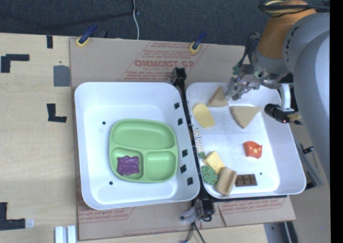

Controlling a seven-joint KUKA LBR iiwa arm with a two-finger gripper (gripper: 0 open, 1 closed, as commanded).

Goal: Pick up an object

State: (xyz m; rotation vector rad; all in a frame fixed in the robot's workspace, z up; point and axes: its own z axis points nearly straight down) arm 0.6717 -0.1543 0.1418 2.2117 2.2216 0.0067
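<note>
From my station I see the grey arm's two-finger gripper (235,90) low over the far end of the right white bin (278,183), its tip just beside a small tan wedge-shaped piece (217,97), and I cannot tell how it is set or whether it has hold of anything. Near it in that bin lie a pale yellow oval piece (203,115) and a cream triangular wedge (244,115), with a red strawberry-like piece (253,149) and a brown chocolate bar (246,180) toward the near end. The left white bin (88,129) holds a green divided plate (143,149) with a purple lump (127,165) in one compartment.
</note>
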